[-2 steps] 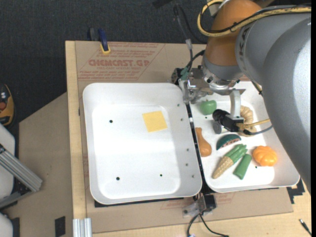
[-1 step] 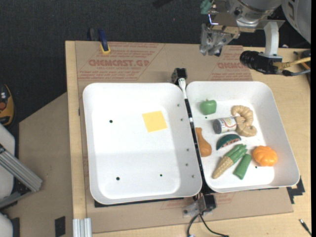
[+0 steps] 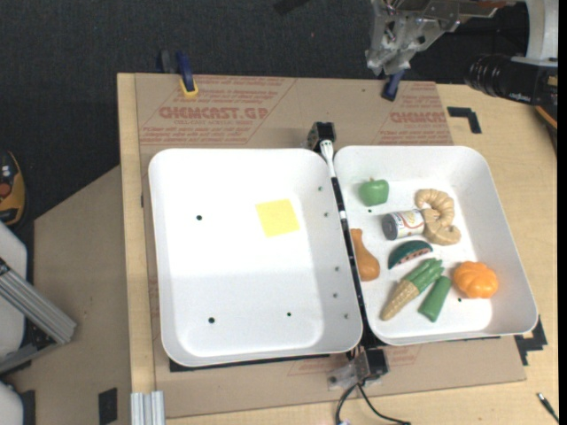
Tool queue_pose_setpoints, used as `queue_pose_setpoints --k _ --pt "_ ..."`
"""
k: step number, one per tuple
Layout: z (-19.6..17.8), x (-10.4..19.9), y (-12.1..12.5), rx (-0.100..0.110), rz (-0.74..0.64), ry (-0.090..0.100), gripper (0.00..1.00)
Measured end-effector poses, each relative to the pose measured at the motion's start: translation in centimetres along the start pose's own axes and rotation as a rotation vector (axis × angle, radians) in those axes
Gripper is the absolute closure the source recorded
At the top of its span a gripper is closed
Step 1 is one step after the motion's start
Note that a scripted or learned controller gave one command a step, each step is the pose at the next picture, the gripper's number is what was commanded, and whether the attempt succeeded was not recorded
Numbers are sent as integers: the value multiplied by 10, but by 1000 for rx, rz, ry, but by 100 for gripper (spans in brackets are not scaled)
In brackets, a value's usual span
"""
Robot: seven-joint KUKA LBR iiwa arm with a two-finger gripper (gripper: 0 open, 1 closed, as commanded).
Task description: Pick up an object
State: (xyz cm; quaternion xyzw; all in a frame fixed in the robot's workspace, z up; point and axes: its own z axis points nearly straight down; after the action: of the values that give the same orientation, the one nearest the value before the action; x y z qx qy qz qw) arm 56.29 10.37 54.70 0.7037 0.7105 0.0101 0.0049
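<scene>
Cardboard-topped bench [image 3: 266, 104], left bin [image 3: 177, 326] with yellow square [image 3: 278, 218], right bin [image 3: 496, 202] with toy food [image 3: 425, 237]

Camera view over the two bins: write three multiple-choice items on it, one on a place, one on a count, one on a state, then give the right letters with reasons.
1. Where does the yellow square lie?
A. in the left bin
B. in the right bin
C. on the cardboard

2. How many objects lie in the left bin?
A. one
B. three
C. five

3. Where is the gripper relative to the bins?
A. pressed down among the toys
B. raised beyond the far edge of the right bin
C. resting in the left bin

Answers:
1 A: the square sits on the left bin's floor.
2 A: the square is its sole content.
3 B: it hangs above the cardboard, past the right bin, with nothing between its fingers.
</scene>
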Motion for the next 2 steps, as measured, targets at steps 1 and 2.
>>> queue_pose_setpoints --k 1,2 --pt "106 34 -44 33 5 -9 100" --pt "186 104 -90 33 0 -9 100"
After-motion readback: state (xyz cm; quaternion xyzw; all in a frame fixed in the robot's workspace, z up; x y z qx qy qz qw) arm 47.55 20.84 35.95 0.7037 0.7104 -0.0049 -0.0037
